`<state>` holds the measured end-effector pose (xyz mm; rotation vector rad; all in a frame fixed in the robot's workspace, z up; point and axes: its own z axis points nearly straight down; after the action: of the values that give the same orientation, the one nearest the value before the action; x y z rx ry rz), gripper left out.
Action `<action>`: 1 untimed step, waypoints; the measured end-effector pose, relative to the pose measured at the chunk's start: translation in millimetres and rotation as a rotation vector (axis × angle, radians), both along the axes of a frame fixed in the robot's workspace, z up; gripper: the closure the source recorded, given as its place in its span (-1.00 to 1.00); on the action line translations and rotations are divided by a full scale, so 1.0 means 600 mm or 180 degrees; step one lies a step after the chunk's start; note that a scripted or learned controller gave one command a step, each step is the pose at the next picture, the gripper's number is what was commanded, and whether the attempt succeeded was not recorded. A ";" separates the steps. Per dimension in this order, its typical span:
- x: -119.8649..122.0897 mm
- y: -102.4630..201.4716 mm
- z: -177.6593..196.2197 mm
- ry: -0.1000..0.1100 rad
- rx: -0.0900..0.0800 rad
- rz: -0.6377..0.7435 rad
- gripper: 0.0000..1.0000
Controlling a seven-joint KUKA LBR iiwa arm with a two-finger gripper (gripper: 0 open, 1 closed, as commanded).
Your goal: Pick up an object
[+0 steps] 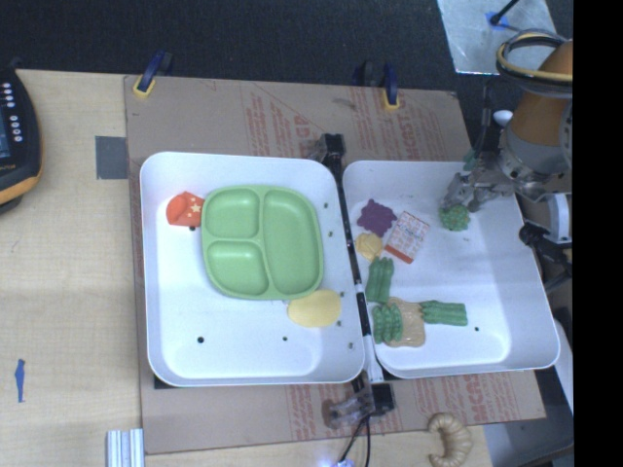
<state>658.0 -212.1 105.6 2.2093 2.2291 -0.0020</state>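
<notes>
End effector (465,195) sits at the right bin's (526,290) 1 o'clock, touching a green piece (454,219); grip state indiscernible. Risk: piece slips sideways.

Robotics lab, clamped cardboard (292,115), teach pendant (15,134)

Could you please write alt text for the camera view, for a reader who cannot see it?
The gripper sits low in the right bin, right by a small green object. That bin also holds a purple piece, a card and green toys; the left bin holds a green divided plate.
</notes>
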 end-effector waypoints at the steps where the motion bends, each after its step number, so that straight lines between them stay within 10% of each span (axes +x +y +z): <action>1: -0.075 0.080 0.118 0.0010 0.0013 -0.0003 1.00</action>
<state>612.9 -164.1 176.1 2.2139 2.2318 -0.0011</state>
